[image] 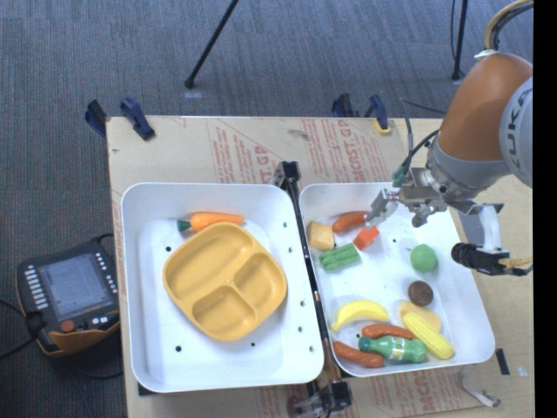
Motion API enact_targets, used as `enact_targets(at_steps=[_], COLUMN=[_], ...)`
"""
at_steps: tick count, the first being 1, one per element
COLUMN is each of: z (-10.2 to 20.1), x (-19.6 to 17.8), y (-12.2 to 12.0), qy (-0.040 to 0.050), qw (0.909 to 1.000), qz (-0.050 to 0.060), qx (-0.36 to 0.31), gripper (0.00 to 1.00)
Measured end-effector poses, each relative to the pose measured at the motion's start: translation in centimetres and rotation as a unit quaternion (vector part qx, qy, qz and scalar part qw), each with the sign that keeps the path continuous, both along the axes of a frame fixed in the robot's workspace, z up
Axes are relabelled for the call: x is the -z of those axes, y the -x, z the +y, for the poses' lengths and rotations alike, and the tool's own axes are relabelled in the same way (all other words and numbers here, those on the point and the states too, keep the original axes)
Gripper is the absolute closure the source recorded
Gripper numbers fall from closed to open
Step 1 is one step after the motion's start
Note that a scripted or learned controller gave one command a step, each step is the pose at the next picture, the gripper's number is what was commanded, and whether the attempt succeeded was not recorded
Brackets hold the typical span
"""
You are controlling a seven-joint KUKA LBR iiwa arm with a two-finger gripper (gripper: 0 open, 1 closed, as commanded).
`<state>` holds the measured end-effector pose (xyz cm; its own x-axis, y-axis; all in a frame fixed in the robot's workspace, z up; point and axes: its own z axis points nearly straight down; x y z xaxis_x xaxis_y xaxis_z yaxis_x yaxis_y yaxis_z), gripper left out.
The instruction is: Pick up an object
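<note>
Nearest the camera, along the front wall of the right bin (484, 352), lie a green toy bottle (393, 349), two red sausage-like pieces (358, 353) and (388, 331), a corn cob (426, 333) and a banana (361, 312). Behind the corn sits a dark brown round piece (420, 293), and behind that a green ball (423, 258), well apart from the rest.

At the rear left of this bin I note a pale yellow block (320, 235), a green ridged vegetable (339, 257) just beside it, a red pepper-like piece (349, 222) and a small orange-red piece (366, 238).

My gripper (391, 200) hangs over the rear of the right bin, reaching in from the right, with its tip near the red pepper-like piece and the small orange-red piece. At this slant I cannot tell whether my hand is released or clenched, and I see nothing clearly grasped; contact with either piece is likewise uncertain.

Left bin (139, 233): a yellow divided plate (224, 280) lies in the middle, set at an angle. A carrot (211, 220) lies just behind it, near the plate's rear rim.

A pendant controller (68, 296) rests on the floor to the left of the bench (218, 146).
</note>
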<state>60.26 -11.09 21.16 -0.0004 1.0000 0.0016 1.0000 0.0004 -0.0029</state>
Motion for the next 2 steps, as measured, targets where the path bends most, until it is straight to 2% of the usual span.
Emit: enact_targets(at_steps=[1,2], z=[-2.1,1.9], x=[12.4,12.4], y=[7.5,-0.8], qy=[-0.0005,0.0], qw=[0.9997,0.9996], qz=[0.002,-0.001], qx=[-0.026,0.028], gripper=[0.0,0.0])
